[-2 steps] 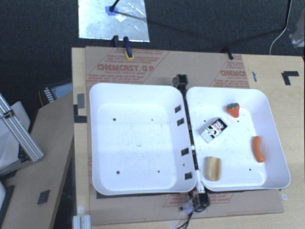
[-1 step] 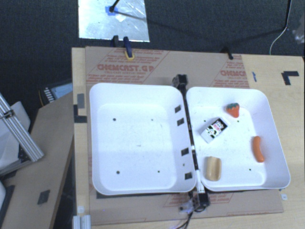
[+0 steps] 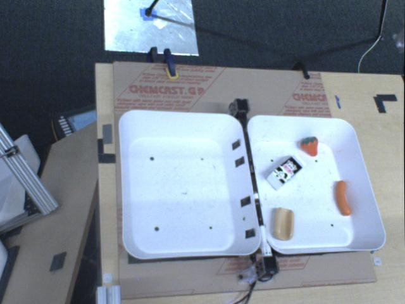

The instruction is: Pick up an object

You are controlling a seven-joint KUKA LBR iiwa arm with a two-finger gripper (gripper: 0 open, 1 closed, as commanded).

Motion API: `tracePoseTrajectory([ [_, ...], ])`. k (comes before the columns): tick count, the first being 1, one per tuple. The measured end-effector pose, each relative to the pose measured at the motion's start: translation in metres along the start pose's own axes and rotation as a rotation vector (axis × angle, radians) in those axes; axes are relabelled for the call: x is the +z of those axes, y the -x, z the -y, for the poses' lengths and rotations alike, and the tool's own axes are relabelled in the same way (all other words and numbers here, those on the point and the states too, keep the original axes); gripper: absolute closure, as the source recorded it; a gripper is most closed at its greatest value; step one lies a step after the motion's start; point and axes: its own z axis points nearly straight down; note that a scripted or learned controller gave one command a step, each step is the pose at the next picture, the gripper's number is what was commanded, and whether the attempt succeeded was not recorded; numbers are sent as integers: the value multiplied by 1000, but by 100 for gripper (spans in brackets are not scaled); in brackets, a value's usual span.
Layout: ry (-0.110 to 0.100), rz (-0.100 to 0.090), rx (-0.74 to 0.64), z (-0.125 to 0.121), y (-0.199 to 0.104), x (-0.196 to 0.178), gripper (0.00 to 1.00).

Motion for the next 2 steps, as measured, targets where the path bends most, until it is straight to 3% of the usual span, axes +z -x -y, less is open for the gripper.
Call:
tracePoseTrajectory([
  [2,7,0,-3,-1,0,-23,100],
])
